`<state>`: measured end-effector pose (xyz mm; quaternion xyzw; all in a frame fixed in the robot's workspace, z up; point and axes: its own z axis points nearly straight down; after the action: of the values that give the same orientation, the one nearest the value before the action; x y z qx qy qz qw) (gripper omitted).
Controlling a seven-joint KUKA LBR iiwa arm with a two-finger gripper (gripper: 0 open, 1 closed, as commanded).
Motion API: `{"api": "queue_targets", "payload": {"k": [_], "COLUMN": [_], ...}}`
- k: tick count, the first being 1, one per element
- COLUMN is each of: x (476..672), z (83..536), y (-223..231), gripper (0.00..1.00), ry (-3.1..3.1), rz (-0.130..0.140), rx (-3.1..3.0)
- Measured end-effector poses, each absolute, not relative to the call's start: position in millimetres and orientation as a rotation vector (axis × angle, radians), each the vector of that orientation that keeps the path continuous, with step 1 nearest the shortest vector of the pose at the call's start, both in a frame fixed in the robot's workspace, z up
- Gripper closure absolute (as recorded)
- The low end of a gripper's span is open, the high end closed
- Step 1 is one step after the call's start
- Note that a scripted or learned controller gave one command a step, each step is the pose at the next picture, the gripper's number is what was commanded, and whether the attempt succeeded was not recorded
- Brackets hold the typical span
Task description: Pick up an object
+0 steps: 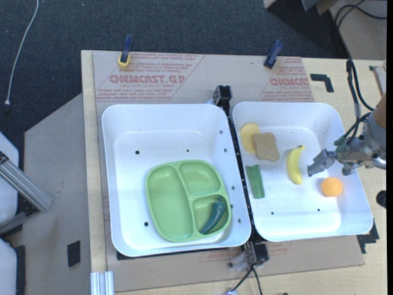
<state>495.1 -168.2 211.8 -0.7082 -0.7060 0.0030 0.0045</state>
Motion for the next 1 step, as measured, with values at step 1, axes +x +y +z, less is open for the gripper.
{"api": "queue_targets", "payload": {"k": [1], "x": [497.7], "z": [216.8], "y": [-168.0], "gripper": [0.0], "ry": [-2.222], "rz": [0.0], "rx": [-2.222]}}
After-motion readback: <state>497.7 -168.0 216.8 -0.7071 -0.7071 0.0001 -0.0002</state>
